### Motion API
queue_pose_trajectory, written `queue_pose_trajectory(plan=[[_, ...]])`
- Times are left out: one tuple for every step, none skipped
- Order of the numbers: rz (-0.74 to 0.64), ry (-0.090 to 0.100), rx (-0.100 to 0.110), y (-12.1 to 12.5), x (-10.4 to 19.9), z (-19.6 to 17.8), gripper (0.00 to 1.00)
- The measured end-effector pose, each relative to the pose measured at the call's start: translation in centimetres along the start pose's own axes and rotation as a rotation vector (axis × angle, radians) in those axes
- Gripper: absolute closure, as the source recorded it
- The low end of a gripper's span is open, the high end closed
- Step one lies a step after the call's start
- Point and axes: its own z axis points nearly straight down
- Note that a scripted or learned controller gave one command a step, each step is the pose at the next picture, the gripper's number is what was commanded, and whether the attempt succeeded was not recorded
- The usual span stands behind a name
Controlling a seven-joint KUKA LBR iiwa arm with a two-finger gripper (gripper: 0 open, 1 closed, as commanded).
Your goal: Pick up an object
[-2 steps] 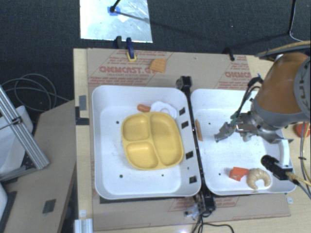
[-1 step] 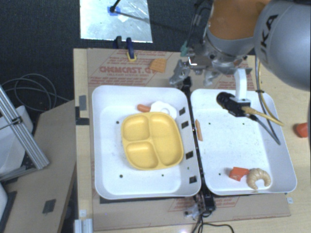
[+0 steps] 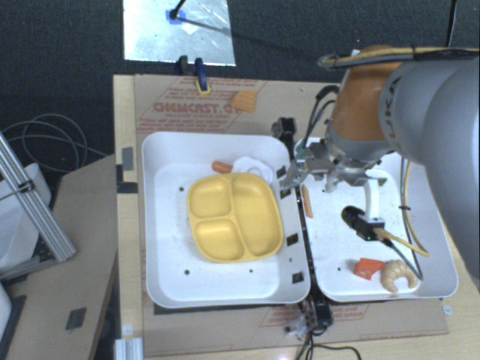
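Observation:
The left bin [image 3: 161, 276] holds a yellow divided plate [image 3: 234, 217]. Behind the plate lie a small orange piece [image 3: 221, 167] and a white object [image 3: 253, 168]. In the right bin [image 3: 442, 276], a thin orange stick [image 3: 306, 201] lies along the left wall. A red-orange block [image 3: 367, 268] and a pale croissant-shaped toy [image 3: 399, 274] sit near the front edge. My gripper [image 3: 309, 169] hangs low at the back left of the right bin, over the divide between the bins and just above the far end of the orange stick. Nothing shows in its grasp.
The grey arm with its orange band [image 3: 367, 88] covers the back of the right bin. A cardboard sheet [image 3: 195, 107] lies under both bins, with a blue and yellow clip [image 3: 201, 73] at its far edge. An aluminium frame [image 3: 30, 208] stands at the left.

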Motion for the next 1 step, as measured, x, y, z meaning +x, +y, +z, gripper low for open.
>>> queue_pose_trajectory(plan=[[-0.001,0.001,-0.014,-3.09,-6.93,-0.89,0.0]])
